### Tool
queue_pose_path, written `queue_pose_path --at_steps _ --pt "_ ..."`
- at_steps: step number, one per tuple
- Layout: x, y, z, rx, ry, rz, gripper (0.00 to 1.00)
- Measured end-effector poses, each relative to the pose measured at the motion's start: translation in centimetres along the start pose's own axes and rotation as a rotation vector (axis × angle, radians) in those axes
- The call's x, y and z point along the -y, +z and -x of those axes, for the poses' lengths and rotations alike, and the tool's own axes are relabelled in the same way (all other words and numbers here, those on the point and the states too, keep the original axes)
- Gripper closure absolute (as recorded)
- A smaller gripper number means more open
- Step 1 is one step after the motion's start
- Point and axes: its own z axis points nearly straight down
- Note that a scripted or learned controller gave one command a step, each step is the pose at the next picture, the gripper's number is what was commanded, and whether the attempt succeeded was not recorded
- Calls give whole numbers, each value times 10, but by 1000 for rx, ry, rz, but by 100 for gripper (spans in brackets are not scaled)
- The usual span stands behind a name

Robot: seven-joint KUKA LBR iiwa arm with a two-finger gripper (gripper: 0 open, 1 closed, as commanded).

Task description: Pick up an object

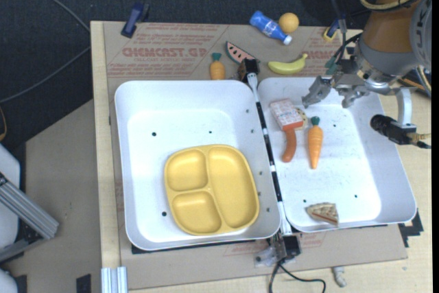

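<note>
The gripper (332,89) hangs over the far end of the right bin (384,182), its two fingers spread apart with nothing between them. One finger (314,92) points toward the left, the other (351,94) sits nearer the arm (394,24), which comes in from the right with its orange band above the wrist.

Just left of the gripper and a little nearer the camera lies a small box (287,114), white with a red end. Below the gripper, near the bin's middle, a carrot (314,142) lies lengthwise with its green top toward the gripper. A sausage (290,145) lies beside the carrot on its left, touching or almost touching the box. Well below the gripper, at the near edge of the bin, sits a toast slice (322,213).

Far to the gripper's left, the left bin (137,113) holds a yellow plate (210,187) with three compartments.

Beyond the bins, on the worktop (171,48), a banana (287,65) lies just up and left of the gripper. Farther that way are a bottle (269,27), an orange (289,22), a melon slice (236,52) and a small carrot (217,68). A blue clip (134,19) sits at the far left corner.
</note>
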Motion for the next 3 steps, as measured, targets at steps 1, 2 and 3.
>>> queue_pose_path --at_steps 1,2,3 --pt "8 107 27 1 1 0 0" --pt "7 97 27 1 2 3 100" --pt "46 6 -35 0 -2 4 100"
